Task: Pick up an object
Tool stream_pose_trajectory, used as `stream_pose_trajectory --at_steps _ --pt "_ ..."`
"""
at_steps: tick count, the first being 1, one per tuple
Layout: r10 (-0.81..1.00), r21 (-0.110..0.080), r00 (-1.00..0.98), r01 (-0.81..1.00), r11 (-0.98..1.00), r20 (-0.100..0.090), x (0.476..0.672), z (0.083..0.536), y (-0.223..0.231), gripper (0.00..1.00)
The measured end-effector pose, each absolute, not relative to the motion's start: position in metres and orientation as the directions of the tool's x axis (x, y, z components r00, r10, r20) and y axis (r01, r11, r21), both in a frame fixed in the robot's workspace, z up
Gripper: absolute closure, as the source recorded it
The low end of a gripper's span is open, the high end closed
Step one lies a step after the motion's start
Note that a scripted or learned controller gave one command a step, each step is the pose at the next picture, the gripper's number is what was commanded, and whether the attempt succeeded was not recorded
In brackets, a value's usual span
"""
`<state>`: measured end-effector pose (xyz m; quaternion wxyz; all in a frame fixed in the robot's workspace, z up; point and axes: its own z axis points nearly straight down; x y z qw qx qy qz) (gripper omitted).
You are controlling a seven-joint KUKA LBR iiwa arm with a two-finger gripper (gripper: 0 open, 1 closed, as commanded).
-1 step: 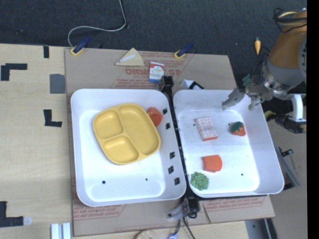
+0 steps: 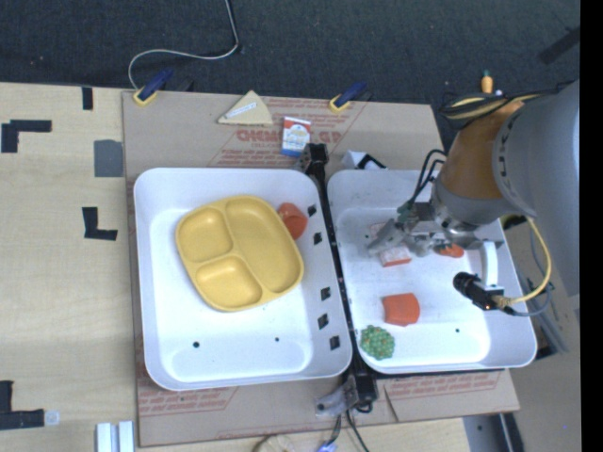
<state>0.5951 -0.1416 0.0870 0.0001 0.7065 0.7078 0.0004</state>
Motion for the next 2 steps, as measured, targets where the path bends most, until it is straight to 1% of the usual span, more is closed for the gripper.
stream_pose_trajectory --at_steps 1,2 --pt "1.0 0.004 -0.001 1.0 0.001 -0.002 0.596 0.097 -0.142 1.0" --pt "1.0 0.001 -0.003 1.0 0.003 0.001 0.583 0.185 -0.061 1.0"
